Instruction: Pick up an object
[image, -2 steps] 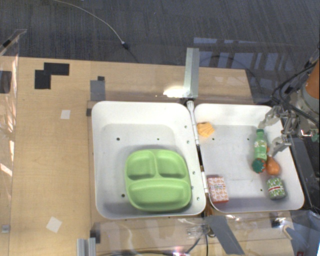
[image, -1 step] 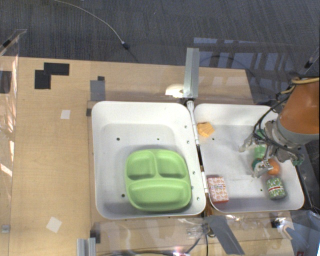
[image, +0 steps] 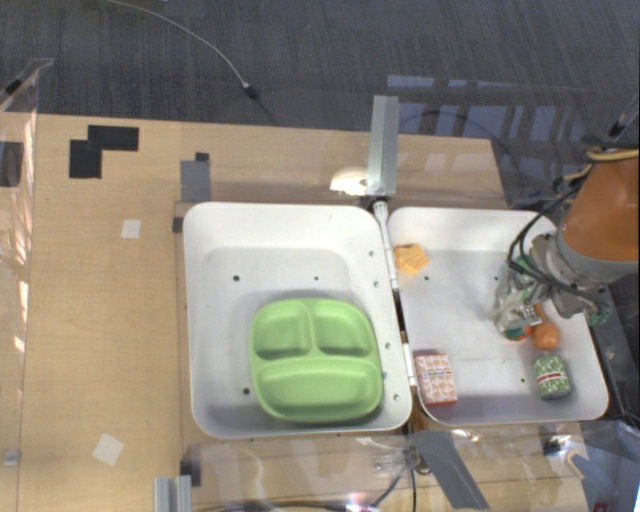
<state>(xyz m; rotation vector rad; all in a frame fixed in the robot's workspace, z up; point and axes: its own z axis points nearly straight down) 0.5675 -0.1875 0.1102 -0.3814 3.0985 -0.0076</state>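
Camera view. The arm (image: 600, 215) reaches in from the right and lowers its gripper (image: 520, 312) into the right bin (image: 470, 225), just beside an orange ball (image: 546, 337); whether the gripper is open or holding anything cannot be told. A green can (image: 551, 377), a red box (image: 435, 378) and a yellow block (image: 410, 259) lie well apart, leaving room for approach. A green tray (image: 315, 358) fills the left bin (image: 215, 300).

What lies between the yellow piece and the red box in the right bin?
Nothing: in the camera view, only bare white bin floor separates the yellow piece from the red box.
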